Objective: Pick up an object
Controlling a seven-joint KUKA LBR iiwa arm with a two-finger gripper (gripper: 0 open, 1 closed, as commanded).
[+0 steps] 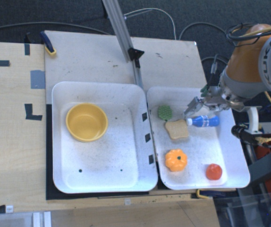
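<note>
The right bin (233, 141) holds several small objects. A blue bottle (204, 122) lies on its side near the bin's upper middle. Next to it on the left is a tan bread slice (176, 129), with a green knobbly ball (164, 112) just above that. An orange pumpkin (175, 160) and a red tomato (214, 171) sit near the front edge. My gripper (195, 109) hangs over the right bin, directly above the bottle's left end and to the right of the green ball. Nothing is seen held in it.
The left bin (121, 150) contains a yellow bowl (86, 122) at its left side. A slanted metal pole (121, 27) rises from the gap between the bins at the back. Cables lie behind the bench.
</note>
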